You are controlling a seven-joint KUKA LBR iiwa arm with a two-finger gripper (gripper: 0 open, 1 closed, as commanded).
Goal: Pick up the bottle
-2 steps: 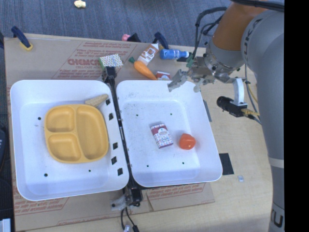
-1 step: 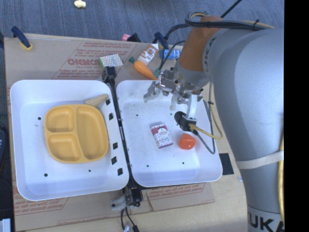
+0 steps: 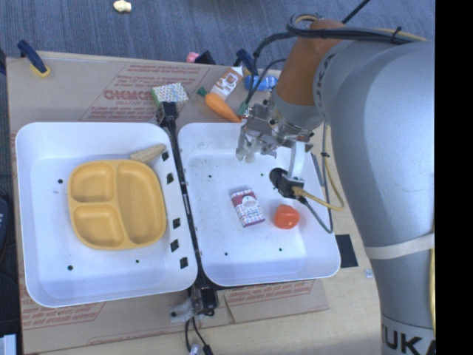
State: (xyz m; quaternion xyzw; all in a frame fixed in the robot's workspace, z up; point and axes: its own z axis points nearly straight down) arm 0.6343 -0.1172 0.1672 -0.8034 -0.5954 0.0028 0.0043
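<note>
The bottle (image 3: 228,83), small with a white label and an orange end, lies on the cardboard just behind the right bin's (image 3: 318,261) back rim, outside both bins. My gripper (image 3: 251,152) hangs over the back part of the right bin, below and a little right of the bottle and apart from it. Its fingers (image 3: 242,151) point down and stand open, with only white bin floor showing between them.
An orange toy carrot (image 3: 220,107) lies between the bottle and the bin rim. In the right bin are a small red-and-white box (image 3: 247,207) and an orange-red ball (image 3: 286,217). The left bin (image 3: 29,272) holds a yellow divided plate (image 3: 116,203). A black-and-yellow cable (image 3: 295,189) hangs from the wrist.
</note>
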